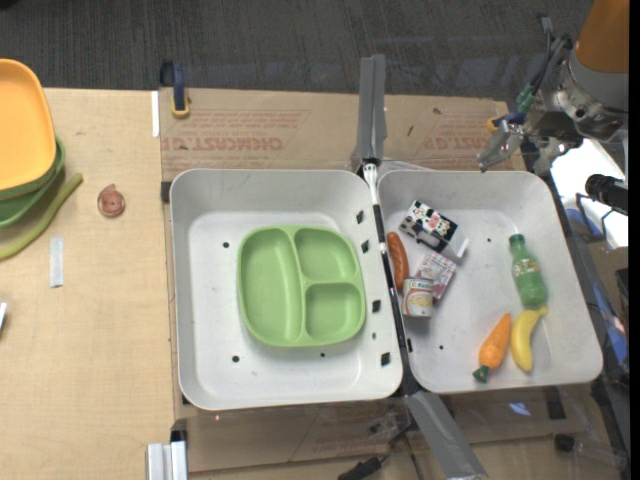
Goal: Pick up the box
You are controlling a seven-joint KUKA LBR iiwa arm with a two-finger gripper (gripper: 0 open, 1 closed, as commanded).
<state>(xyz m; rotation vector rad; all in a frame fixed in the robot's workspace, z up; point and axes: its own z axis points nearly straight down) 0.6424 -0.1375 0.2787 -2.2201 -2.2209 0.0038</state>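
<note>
The arm is cut off by the top and right edges, so that little beyond its orange band and wrist is seen. The gripper is too small and cluttered with cables for its state to be judged. The stacked yellow and green plates are cut off by the left edge. The print on the box and on the small packet cannot be read. The small round object on the bench cannot be identified
</note>
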